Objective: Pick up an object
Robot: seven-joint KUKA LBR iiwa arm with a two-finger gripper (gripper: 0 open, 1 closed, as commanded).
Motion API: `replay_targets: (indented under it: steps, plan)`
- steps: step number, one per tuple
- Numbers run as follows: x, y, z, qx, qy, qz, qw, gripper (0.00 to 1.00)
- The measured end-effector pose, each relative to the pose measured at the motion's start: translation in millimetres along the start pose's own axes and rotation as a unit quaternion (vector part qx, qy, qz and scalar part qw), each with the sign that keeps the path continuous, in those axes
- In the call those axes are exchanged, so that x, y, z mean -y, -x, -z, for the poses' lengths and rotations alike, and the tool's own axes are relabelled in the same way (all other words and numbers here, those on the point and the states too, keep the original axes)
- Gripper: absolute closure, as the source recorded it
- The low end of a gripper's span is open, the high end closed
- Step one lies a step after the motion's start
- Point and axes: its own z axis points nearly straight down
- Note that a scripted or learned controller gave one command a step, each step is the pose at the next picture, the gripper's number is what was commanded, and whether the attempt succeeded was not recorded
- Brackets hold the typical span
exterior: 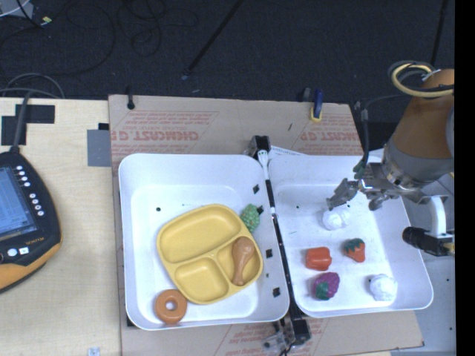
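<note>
My gripper (355, 199) hangs over the back of the right bin (415, 288), open, with nothing between its fingers. Its left finger ends just above a small white lump (335, 218). Nearer the front of this bin lie a red block-like toy (318, 257), a red fruit with a green top (355, 249), a purple piece with green on it (324, 285) and a second white lump (381, 287). The grey arm with its orange band (424, 117) reaches in from the right.
The left bin (141, 199) holds a yellow divided plate (200, 243) with a brown drumstick (242, 259) on it, a green floret (251, 216) at its back right and a donut (171, 305) in front. A black divider (272, 221) separates the bins. A handheld pendant (18, 213) lies far left.
</note>
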Motion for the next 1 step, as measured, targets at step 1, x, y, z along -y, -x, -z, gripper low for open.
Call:
replay_targets:
  steps: [1]
  plan:
    - [67.2,20.2,-71.4,-0.002,-0.006,-0.002,1.0,0.0]
